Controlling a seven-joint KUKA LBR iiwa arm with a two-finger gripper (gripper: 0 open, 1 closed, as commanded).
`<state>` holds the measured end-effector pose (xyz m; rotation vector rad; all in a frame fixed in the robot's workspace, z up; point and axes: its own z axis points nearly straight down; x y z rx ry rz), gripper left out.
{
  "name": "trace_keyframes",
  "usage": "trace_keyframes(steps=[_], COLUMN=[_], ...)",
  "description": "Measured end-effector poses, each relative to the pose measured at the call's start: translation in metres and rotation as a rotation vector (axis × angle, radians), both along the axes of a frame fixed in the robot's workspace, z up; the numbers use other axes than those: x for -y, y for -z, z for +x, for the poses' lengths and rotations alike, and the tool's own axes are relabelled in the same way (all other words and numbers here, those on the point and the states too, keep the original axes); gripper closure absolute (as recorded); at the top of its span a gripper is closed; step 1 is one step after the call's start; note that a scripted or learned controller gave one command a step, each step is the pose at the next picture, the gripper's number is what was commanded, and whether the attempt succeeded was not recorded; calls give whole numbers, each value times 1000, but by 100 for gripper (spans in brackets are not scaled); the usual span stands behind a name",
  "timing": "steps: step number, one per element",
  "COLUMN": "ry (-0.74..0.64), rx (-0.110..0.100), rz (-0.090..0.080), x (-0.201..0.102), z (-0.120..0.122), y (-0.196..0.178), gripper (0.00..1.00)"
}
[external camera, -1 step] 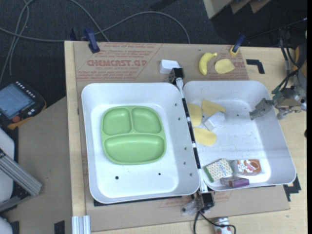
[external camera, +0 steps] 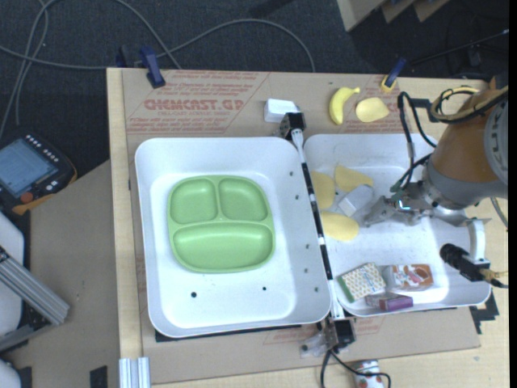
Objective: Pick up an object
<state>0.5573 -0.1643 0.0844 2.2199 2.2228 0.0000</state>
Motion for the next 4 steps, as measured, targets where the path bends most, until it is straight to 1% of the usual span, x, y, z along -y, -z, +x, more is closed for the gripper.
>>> trace_keyframes(steps=[1, 2, 3, 4], ry=[0, 1, 0, -1], rx=[1, 0, 0, 2], rz=[1, -1, 1, -1], x=[-69, 17, -42, -67], z=[-3, 40, 54, 110], y=[-1, 0, 0, -1], gripper=[0, 0, 0, 0])
